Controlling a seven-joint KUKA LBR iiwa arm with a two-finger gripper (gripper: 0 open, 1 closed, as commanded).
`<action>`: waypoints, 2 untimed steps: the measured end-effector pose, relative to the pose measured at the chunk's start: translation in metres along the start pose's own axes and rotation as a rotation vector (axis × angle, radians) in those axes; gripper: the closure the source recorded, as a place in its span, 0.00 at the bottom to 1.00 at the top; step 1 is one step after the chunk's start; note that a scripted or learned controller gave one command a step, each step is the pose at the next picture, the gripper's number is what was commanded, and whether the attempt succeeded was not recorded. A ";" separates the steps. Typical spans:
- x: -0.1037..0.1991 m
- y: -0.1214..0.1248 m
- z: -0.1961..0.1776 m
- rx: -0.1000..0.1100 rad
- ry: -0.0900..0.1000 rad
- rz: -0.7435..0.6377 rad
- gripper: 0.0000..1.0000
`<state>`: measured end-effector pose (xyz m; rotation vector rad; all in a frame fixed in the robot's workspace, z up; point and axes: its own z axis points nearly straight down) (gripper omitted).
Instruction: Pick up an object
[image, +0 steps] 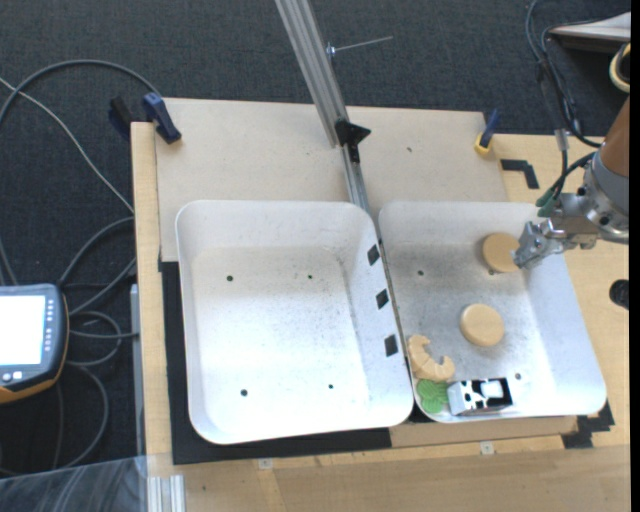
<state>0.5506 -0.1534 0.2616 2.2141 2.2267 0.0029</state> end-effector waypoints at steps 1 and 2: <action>0.046 0.023 0.005 0.000 0.001 -0.001 1.00; 0.104 0.028 0.014 0.005 0.003 -0.001 1.00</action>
